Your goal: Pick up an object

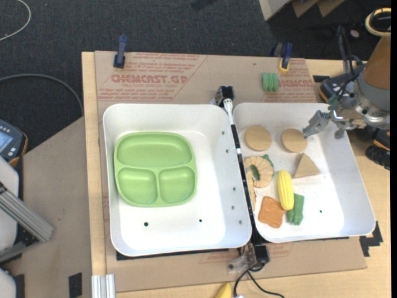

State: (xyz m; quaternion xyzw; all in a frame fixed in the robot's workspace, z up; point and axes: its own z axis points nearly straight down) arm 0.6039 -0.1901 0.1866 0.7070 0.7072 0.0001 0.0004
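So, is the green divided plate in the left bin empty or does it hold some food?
Empty. The green divided plate in the left bin shows three bare compartments.

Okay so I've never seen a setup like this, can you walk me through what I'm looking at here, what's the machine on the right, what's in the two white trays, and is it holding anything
This is one picture from a camera fixed above a workbench, looking down at a slant. The grey and orange machine at the right edge is a robot arm, and its end effector is the small grey claw hovering over the back of the right bin. Nothing shows between its fingers, so it does not appear to hold anything.

The left bin holds a green divided plate. The right bin holds toy food: two round tan cookies, a tan wedge, a yellow corn cob, an orange piece, a green piece and a tan and green piece. A small green object lies on the cardboard behind the bins.
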